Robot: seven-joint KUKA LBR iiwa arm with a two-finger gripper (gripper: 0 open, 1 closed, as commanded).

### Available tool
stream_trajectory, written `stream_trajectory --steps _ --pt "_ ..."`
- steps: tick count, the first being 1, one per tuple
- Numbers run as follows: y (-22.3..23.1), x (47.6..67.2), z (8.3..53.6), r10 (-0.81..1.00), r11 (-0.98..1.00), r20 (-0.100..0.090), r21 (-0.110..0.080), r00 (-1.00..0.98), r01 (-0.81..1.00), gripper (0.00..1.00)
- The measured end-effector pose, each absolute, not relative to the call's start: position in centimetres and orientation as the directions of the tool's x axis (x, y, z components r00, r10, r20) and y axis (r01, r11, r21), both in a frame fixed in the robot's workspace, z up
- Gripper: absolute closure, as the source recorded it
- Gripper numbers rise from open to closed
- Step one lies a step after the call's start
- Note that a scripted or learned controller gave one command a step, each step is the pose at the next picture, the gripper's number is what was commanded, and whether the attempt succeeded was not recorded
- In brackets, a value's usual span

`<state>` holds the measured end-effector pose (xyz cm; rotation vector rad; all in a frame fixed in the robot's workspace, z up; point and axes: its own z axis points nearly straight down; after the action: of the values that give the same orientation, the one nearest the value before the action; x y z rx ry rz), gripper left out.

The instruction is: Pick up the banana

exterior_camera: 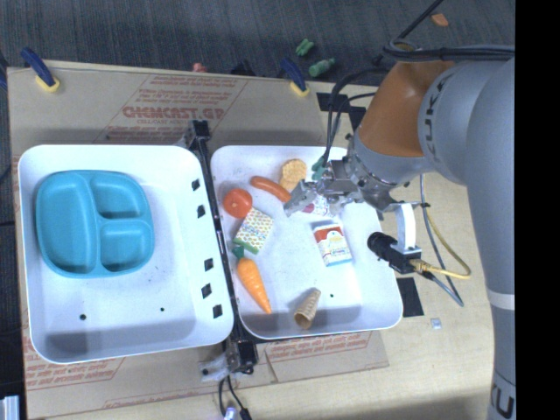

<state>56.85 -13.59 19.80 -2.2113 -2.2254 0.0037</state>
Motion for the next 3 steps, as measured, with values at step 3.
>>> stream_trajectory --steps 3 --pt "-10.1 49.3 11.7 0.878 -0.48 -0.001 -0.006 0.48 0.878 0.0"
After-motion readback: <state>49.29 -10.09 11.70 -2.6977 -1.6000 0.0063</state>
